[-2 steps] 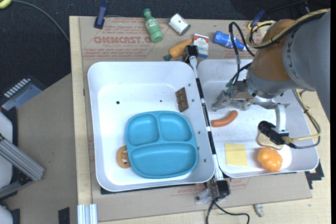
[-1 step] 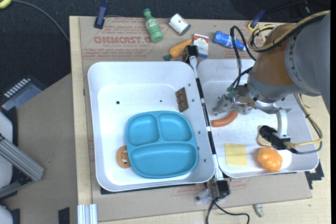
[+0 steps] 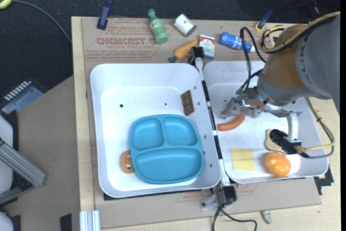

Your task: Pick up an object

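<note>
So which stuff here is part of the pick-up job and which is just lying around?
In play:
gripper
sausage
yellow square
orange fruit
right bin

Lying about:
green bottle
blue plate
brown block
pretzel
blue can

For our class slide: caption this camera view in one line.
Gripper poised over a sausage in the right bin; blue tray in the left.

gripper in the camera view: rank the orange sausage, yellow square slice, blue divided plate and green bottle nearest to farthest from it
From the gripper:
1. Orange sausage, just below it in the right bin.
2. Yellow square slice, lower in that bin.
3. Blue divided plate, in the left bin.
4. Green bottle, on the board beyond the bins.
</note>
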Motion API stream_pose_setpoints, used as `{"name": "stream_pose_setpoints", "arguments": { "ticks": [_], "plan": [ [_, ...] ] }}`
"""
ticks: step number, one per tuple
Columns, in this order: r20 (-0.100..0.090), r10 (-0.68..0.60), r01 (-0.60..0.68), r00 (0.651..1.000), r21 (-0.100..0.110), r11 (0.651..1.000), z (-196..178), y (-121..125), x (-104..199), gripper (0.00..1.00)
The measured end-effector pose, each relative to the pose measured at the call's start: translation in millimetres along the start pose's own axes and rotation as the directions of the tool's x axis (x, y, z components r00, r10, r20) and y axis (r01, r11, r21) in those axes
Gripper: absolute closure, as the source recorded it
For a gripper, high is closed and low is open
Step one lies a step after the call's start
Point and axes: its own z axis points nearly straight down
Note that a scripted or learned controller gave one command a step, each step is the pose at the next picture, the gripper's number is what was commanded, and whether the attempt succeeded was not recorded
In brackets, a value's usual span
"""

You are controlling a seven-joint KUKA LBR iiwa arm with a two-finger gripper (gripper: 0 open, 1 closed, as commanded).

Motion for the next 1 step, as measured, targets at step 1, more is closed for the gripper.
{"name": "stream_pose_setpoints", "arguments": {
  "ticks": [1],
  "plan": [
    [-0.001, 0.000, 0.000, 1.000, 0.000, 1.000, -0.2, -1.0, 1.4, 0.00]
  ]
}}
